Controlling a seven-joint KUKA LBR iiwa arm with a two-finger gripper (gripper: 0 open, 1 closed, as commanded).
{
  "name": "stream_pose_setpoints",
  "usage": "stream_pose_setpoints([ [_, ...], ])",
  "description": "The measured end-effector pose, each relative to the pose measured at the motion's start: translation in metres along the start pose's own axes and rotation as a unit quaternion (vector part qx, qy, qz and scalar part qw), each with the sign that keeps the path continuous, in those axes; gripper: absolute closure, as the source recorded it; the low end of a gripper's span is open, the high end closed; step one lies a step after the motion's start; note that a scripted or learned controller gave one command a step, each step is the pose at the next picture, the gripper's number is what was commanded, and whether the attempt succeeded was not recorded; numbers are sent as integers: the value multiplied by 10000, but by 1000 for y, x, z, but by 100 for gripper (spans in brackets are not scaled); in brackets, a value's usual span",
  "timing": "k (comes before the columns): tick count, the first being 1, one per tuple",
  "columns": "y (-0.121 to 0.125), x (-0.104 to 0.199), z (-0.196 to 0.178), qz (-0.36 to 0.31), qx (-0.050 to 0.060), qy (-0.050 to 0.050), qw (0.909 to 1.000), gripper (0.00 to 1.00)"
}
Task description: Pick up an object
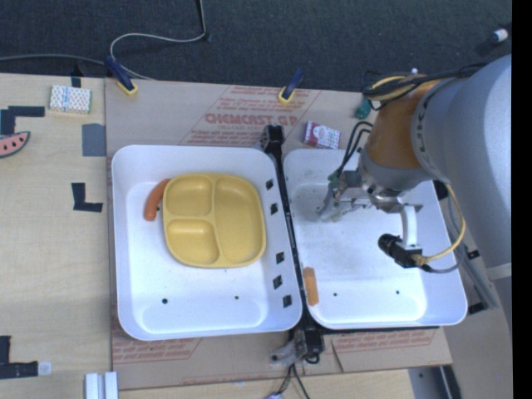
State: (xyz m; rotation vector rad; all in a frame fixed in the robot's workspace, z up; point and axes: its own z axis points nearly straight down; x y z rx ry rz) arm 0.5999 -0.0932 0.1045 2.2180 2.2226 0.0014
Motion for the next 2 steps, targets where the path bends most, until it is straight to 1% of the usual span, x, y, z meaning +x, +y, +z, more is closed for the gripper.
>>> stream_pose_setpoints([
  [1, 0, 0, 0, 0, 0, 0, 10000, 0],
  [2, 0, 1, -9, -5, 5, 8, 10000, 100],
])
